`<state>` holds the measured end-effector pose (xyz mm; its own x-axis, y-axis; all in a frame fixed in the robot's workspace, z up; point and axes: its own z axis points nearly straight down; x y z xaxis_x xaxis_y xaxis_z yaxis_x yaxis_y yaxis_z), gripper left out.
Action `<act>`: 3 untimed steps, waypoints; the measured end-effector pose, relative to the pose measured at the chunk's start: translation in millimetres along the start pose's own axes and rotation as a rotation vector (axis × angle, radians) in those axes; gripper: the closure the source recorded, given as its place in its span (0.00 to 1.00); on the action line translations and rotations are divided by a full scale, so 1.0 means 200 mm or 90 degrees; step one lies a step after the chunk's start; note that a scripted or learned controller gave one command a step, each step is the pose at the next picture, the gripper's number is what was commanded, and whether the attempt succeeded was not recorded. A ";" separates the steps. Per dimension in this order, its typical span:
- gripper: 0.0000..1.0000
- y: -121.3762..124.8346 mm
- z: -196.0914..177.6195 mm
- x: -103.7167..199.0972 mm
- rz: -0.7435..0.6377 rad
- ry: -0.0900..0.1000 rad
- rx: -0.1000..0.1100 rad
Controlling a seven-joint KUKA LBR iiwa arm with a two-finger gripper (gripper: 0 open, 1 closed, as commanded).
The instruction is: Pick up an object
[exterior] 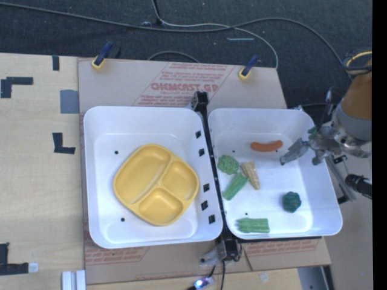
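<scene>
Here, at the frame's right edge, the gripper [307,151] hovers over the right bin [331,217] with fingers spread and nothing between them, the approach evidently under way, its next move a descent onto the nearby sausage [266,145], centre-right.

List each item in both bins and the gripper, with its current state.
Yellow divided plate: flat in left bin.
Sausage: lying loose in right bin.
Broccoli floret: resting against green stalk.
Corn piece: lying beside stalk.
Dark green ball: alone.
Light green block: near front wall.
Gripper: above right bin, holding nothing.
</scene>
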<state>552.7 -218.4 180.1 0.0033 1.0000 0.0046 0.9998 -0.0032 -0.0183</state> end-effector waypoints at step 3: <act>0.00 0.02 0.50 0.03 -0.003 -0.004 -0.008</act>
<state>555.2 -211.7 80.5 -0.0011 1.0000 -0.0014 1.0000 0.0011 -0.0050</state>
